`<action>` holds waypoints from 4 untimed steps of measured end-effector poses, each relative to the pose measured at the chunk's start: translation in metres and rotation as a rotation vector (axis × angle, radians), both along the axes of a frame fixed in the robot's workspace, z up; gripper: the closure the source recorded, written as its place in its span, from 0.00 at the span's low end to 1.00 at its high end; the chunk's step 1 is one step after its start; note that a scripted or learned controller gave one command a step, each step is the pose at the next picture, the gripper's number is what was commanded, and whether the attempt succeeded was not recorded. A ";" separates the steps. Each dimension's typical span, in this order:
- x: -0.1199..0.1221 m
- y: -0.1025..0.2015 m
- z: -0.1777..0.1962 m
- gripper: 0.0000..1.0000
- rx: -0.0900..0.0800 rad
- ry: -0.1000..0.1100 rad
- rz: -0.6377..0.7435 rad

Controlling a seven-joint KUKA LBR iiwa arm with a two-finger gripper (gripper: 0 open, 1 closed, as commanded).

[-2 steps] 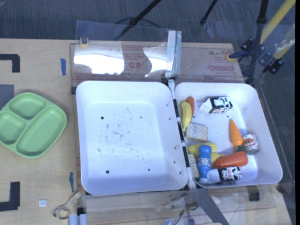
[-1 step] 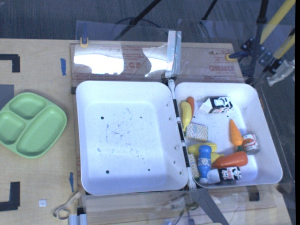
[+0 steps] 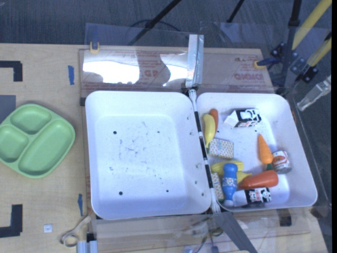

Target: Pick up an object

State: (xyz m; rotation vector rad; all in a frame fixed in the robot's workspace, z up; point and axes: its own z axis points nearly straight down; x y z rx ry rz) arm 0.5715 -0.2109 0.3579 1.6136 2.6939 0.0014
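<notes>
The right white bin (image 3: 295,141) holds several small objects. A yellow banana (image 3: 209,129) and a slim orange piece (image 3: 214,116) lie along its left wall. A black-and-white carton (image 3: 246,117) sits near the back. An orange carrot (image 3: 264,149) points at a small red-labelled can (image 3: 280,161). A patterned box (image 3: 221,148) lies mid-left above a yellow item (image 3: 227,167). At the front are an upright blue bottle (image 3: 229,182), a red-orange pepper (image 3: 259,180) and a second black-and-white carton (image 3: 258,196).
The left white bin (image 3: 139,152) has faint blue scribbles on its floor. A green divided plate (image 3: 34,139) rests on the wooden bench at far left. Clear plastic panels (image 3: 137,67) stand behind the bins. Stand legs and a yellow pole (image 3: 310,15) are at the back right.
</notes>
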 end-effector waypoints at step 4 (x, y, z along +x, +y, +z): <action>-0.006 0.035 -0.260 1.00 0.000 -0.009 -0.211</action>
